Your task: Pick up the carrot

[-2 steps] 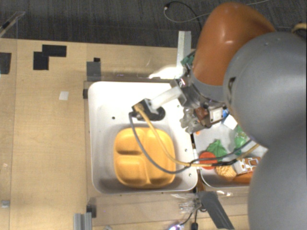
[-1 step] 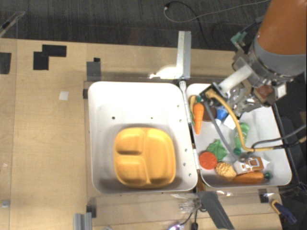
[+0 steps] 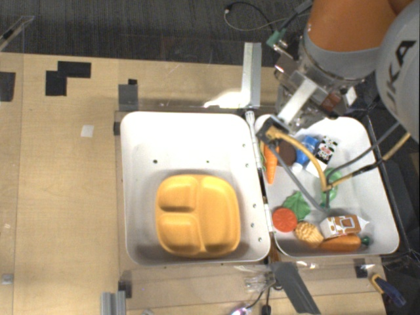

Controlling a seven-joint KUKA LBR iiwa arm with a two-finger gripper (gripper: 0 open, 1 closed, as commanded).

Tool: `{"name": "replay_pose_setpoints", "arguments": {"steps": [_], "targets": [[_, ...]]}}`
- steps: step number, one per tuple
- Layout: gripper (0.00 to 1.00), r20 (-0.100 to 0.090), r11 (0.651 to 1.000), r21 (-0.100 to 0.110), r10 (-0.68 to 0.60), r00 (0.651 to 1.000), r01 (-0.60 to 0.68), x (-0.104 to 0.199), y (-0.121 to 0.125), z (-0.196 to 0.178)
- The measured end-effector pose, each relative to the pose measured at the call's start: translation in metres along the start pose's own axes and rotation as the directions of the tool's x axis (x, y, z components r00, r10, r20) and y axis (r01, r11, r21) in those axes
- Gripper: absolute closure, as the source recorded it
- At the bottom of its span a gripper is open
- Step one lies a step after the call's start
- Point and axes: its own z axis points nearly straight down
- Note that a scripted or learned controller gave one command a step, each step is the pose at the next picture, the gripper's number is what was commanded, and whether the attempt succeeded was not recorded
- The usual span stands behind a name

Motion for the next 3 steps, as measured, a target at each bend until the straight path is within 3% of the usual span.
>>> {"name": "replay_pose_setpoints", "arguments": {"steps": [1,2,3], "targets": [[0.0,0.0,1.0,0.0,0.0,1.0,0.0,0.0,0.0,0.0],[0.0,-0.001,0.97,0.001,0.243,0.97,-0.243,-0.029,-0.024,-0.001],[0.0,0.001,0.951,0.001,0.308,0.951,-0.308,-0.069,0.013,0.124]]}}
